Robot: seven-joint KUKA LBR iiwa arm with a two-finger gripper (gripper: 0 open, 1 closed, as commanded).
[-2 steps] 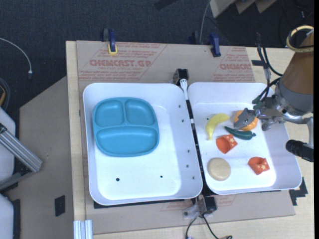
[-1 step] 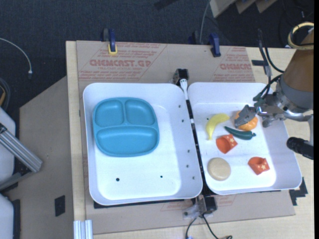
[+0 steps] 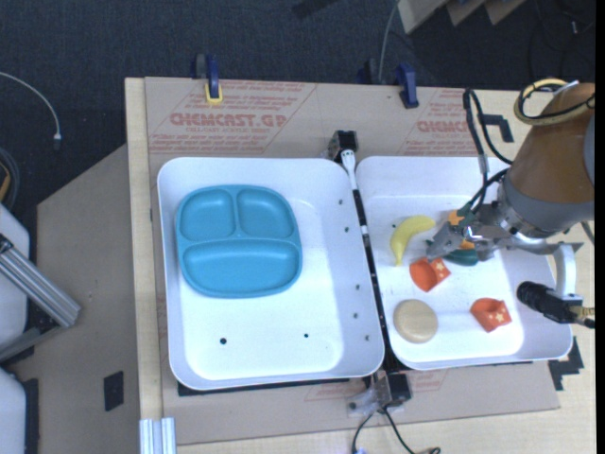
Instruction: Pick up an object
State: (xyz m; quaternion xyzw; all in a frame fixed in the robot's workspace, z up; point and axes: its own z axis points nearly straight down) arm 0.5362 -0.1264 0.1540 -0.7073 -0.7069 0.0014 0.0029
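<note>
My gripper hangs low in the right bin, reaching in from the right. Its tip sits just above an orange-red block and just right of a yellow banana. Something teal lies right beside the tip, partly hidden by the gripper. A beige round disc rests near the bin's front, and a second orange-red block lies to its right. I see nothing lifted off the bin floor.
The left bin holds a blue divided plate at its back left. A black ridge with a cable runs between the two bins. Clamps stand along the bench's far edge.
</note>
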